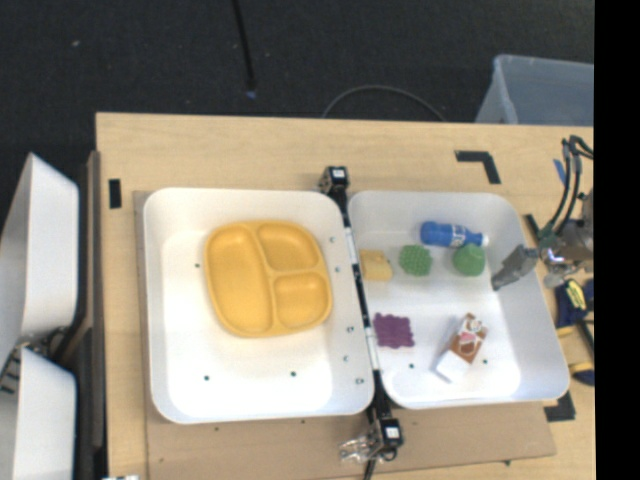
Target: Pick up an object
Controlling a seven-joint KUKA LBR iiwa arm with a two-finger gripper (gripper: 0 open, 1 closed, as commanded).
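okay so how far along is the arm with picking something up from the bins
Nothing looks picked up yet. The blue bottle, two green balls, yellow block, purple piece and small carton all lie in the right bin. The gripper sits at that bin's right edge, beside the right-hand ball. Reaching, grasping and lifting remain.

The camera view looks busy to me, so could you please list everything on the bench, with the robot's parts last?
bins: 2, white, side by side on the bench
divided plate: 1, yellow, left bin
bottle: 1, blue with white cap, right bin, far side
round items: 2, green, right bin, below the bottle
block: 1, pale yellow, right bin, by the divider
bumpy piece: 1, purple, right bin, near side
small carton: 1, brown and white, right bin, near side
bench: 1, light wood
tub: 1, pale blue, beyond the bench
gripper: 1, grey, over the right bin's right edge
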